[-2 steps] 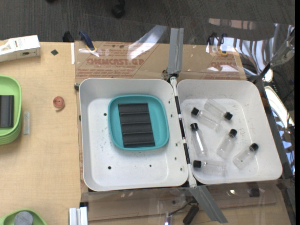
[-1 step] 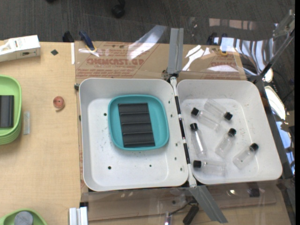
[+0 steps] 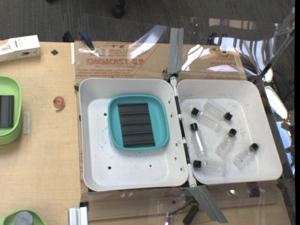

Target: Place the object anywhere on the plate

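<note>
Camera view: left bin (image 3: 93, 163) holds teal plate (image 3: 160, 125) carrying dark ridged insert (image 3: 136, 124). Right bin (image 3: 253, 97) holds six clear black-capped vials (image 3: 225, 143), scattered centre to 5 o'clock. Jaws state: cannot tell.

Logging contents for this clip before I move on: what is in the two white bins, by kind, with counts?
Clear vials with black caps, right bin: 6, namely
Teal plate, left bin: 1
Dark ribbed block on the plate: 1
Total: 8
</note>
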Controlling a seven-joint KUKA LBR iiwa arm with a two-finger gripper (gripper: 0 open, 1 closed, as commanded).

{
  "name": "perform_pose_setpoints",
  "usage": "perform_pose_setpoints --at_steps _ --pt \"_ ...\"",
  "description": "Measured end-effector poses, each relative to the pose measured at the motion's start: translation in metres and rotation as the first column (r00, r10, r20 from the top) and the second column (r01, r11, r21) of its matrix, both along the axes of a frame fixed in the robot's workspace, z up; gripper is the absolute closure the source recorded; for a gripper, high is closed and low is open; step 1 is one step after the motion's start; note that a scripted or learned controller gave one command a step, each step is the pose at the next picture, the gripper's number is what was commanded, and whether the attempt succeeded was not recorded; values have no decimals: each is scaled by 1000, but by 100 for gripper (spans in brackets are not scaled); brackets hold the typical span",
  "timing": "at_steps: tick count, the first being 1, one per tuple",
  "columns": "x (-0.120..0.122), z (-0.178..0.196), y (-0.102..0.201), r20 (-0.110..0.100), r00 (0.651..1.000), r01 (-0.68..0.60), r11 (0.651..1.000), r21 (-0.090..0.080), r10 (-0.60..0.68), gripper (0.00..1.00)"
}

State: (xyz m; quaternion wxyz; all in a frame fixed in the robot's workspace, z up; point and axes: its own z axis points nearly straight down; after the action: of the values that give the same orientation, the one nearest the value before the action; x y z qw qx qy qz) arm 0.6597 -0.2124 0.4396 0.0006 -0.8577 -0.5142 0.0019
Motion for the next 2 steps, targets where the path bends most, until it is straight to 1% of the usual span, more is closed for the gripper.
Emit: perform_pose_setpoints --at_steps 1,2 --pt "0 0 3 -1 992 124 992 0 -124 0" --pt "0 0 0 1 971 240 971 0 -240 0"
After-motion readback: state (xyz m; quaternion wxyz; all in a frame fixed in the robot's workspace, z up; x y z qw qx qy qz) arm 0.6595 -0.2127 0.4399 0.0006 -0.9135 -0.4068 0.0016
